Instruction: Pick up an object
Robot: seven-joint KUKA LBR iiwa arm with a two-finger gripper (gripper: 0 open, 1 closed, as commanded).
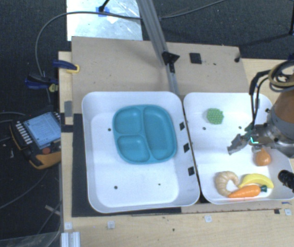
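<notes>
At the far left of the frame a handheld pendant (37,138) with a blue-grey screen and orange underside lay on the dark floor among cables. The bench (116,60) of tan board carried two shallow white bins side by side. The left bin (100,184) held a blue divided plate (144,133), with three compartments, sitting in the bin's upper middle part.

The right bin (208,153), right of centre, held the loose objects. A small green bumpy ball (214,116) sat near its upper edge, well apart from the rest. Along the lower edge lay a cluster: a pale tan curled piece (225,181) like a croissant, with an orange carrot (244,192) just beside it and a yellow banana (256,179) curving above the carrot, the three touching or nearly so. A small round orange fruit (262,158) sat above the banana, near the bin's right side.

The tool (238,144) hung over the middle right of that bin, its dark fingers pointing toward the left, just left of the orange fruit. Nothing showed between the fingers; whether they were spread or closed could not be told. The grey and orange arm (291,107) filled the right edge of the frame.
</notes>
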